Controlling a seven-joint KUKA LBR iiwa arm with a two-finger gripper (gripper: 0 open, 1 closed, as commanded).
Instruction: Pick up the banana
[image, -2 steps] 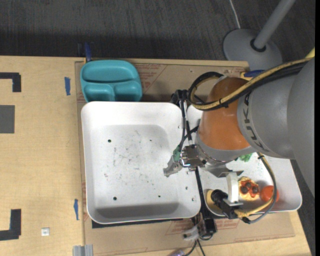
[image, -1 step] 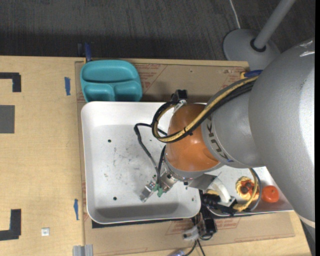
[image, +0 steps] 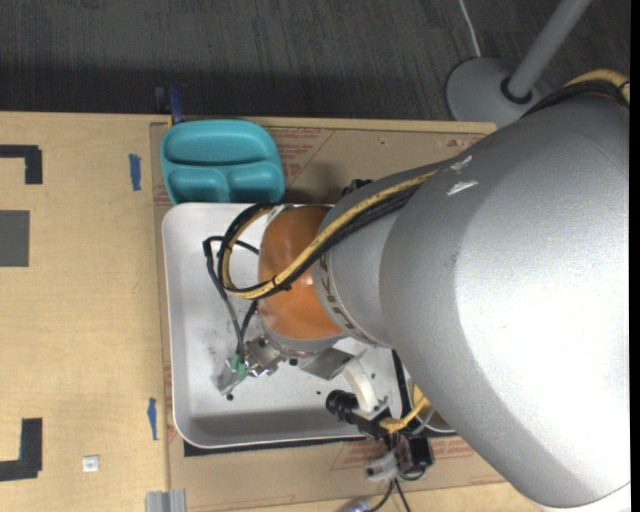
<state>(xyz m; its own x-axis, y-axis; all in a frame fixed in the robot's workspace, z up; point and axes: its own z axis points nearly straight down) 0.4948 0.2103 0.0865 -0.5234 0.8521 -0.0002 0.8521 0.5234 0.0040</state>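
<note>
My grey arm (image: 480, 300) reaches in from the right and covers most of the bench. Its orange band (image: 290, 280) hangs over the middle of the left white bin (image: 190, 300). Below the band, the gripper (image: 245, 362) points down toward the bin floor, with a small green and metal part at its tip near the bin's lower left. Black and yellow cables (image: 232, 262) loop off the wrist over the bin. The arm hides the middle and right of the bin.
A teal moulded tray (image: 222, 162) lies just beyond the bin's far edge. Brown cardboard (image: 80, 300) with black marks and blue tape bits covers the bench to the left. A grey stand base (image: 485, 90) sits at the top right.
</note>
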